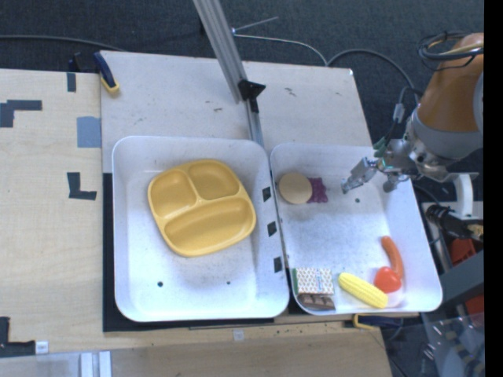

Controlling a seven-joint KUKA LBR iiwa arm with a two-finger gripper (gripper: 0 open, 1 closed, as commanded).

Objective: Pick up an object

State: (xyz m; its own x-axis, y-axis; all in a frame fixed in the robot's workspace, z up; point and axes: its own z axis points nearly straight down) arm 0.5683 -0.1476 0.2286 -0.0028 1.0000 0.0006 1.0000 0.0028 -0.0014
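Yellow corn cob (362, 289), bumpy, tapered

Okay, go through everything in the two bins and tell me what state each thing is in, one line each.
Yellow divided plate: lying flat, left bin.
Round tan piece: right bin, touching purple piece.
Corn: on its side.
Carrot: on its side.
Gripper: above right bin, holding nothing.

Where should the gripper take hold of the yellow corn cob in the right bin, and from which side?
I would grip the corn cob across its middle, coming straight down from above. It lies flat and slanted, so the fingers should close across its narrow width. The red tomato sits close at its right end, and the bin wall is near, so the middle seems safest.
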